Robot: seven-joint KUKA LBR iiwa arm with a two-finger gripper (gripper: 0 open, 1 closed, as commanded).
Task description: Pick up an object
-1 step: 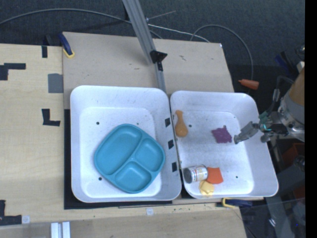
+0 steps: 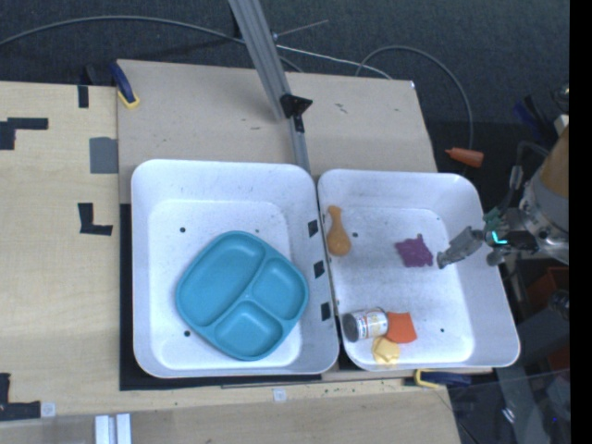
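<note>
The right bin (image 2: 462, 192) holds several small things. A purple piece (image 2: 413, 251) lies near its middle. A tan pear-shaped toy (image 2: 338, 232) rests by the left wall. At the front sit a small metal can (image 2: 366, 325), an orange block (image 2: 401, 326) and a yellow piece (image 2: 386, 350). My gripper (image 2: 450, 253) reaches in over the bin's right side, its tip just right of the purple piece and slightly apart from it. Nothing is seen held in it.
The left bin (image 2: 148, 192) holds a blue divided plate (image 2: 242, 293). A grey metal pole (image 2: 264, 58) slants down from the top to the bins' shared wall. Cables lie on the dark floor behind the bench.
</note>
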